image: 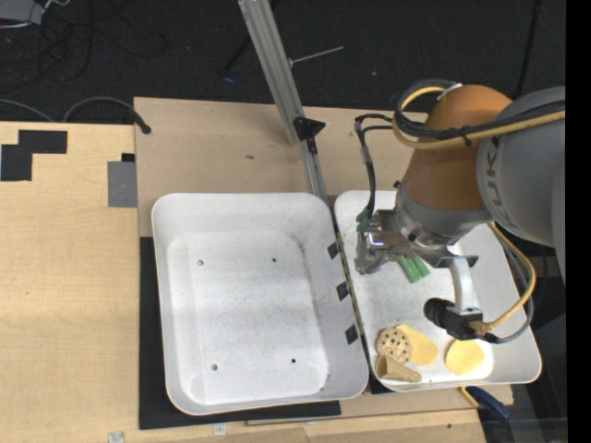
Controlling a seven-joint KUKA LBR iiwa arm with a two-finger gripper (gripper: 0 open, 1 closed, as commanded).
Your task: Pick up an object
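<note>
The arm [480, 169], grey with its orange band uppermost in the slanted overhead view, reaches in from the right and hangs over the right bin [517, 363], with the gripper [374, 247] down at the bin's upper left part, close to the wall that the two bins share. How the gripper stands cannot be told from this angle, since the wrist and its metal fittings cover the working end. Just to the right of the gripper, and a little below it, a green object [413, 269] lies on the bin floor, partly under the wrist, so whether it touches the gripper cannot be made out. Well below the gripper, toward the near edge of the same bin, a small cluster lies together: a round tan piece with dark holes [394, 341], a yellow piece [420, 347] touching it on the right, and a brown piece [399, 369] just beneath them. A separate yellow disc [466, 357] lies to the right of that cluster, apart from it. A black fitting with a cable [451, 317] hangs between the wrist and the yellow disc. To the left of the gripper, across the shared wall, sits the left bin [245, 307], its white floor marked by a few small dark dots. Both bins rest on the tabletop [65, 284], and a slanted metal rail [275, 67] rises above and to the left of the gripper.
</note>
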